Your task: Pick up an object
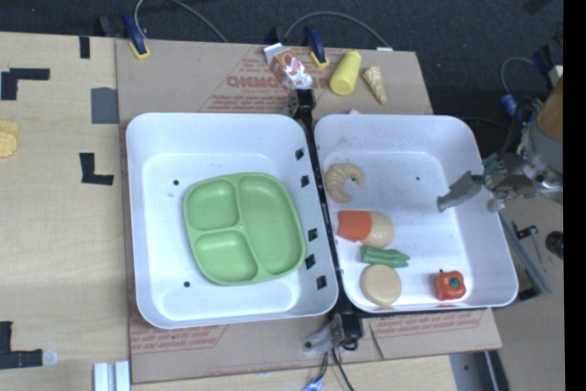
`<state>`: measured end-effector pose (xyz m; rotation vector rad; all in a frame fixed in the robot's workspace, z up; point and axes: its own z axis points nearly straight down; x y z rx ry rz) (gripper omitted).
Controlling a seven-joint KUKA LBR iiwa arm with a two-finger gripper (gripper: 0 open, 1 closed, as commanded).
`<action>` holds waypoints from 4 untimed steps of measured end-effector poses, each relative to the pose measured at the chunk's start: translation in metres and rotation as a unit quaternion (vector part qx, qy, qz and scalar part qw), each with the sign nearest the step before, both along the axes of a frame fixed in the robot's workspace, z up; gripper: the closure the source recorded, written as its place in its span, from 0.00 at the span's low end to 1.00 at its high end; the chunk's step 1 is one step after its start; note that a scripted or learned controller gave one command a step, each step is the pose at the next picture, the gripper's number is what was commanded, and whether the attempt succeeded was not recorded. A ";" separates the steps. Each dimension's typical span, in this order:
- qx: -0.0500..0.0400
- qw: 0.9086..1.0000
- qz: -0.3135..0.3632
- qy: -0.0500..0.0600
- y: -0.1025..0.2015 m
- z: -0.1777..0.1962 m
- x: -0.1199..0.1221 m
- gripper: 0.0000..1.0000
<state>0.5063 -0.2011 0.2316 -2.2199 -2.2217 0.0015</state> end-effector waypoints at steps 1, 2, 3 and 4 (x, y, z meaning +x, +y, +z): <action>0.001 1.000 0.000 0.001 0.066 -0.084 -0.022 0.00; 0.001 1.000 0.000 0.001 0.104 -0.122 -0.007 0.00; 0.000 1.000 0.000 0.001 0.099 -0.146 -0.001 0.00; -0.002 1.000 0.000 -0.004 0.103 -0.145 -0.007 0.00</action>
